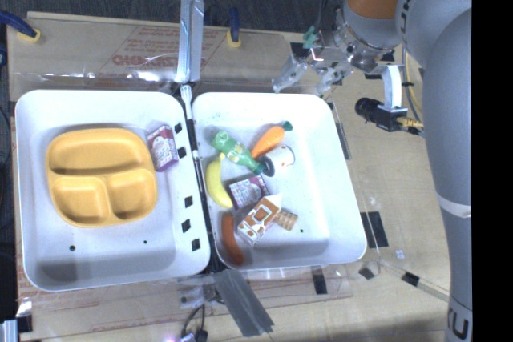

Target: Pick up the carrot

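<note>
We see the gripper (307,76) with its fingers spread apart and holding nothing, poised above the far rim of the right bin (346,196), while the carrot (268,139) lies inside that bin, beside a green bottle (236,150) and a banana (215,182).

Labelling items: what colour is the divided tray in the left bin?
Yellow tray, seen in the camera view.

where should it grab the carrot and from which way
Probably at mid-body of the carrot, coming straight down, with the fingers closing across its narrow width. It lies flat and tilted, leafy end toward the bin's far right corner. The green bottle crowds its lower tip, so avoid that end.
</note>
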{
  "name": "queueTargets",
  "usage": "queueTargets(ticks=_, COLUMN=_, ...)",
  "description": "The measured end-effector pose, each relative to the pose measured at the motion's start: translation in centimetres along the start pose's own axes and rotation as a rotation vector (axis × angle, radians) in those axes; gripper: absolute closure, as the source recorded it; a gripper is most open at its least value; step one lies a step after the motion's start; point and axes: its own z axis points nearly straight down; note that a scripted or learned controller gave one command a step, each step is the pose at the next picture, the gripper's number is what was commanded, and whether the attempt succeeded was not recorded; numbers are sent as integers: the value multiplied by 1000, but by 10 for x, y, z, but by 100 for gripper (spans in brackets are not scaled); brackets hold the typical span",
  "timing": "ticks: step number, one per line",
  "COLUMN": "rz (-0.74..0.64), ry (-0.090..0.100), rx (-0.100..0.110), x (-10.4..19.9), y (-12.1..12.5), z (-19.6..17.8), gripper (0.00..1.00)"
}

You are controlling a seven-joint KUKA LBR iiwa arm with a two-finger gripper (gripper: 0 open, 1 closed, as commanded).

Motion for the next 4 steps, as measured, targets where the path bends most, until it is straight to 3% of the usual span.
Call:
queueTargets(ticks=1, rz=144, ry=0, rx=-3, x=-19, y=-38, z=-48, gripper=0)
queueTargets(ticks=2, rz=78, ry=0, rx=1, x=30, y=-66, z=19, gripper=0)
queueTargets(ticks=3, rz=75, ry=0, rx=4, x=30, y=-66, z=9, gripper=100)
queueTargets(ticks=4, rz=40, ry=1, rx=-2, x=10, y=-138, z=-6, gripper=100)
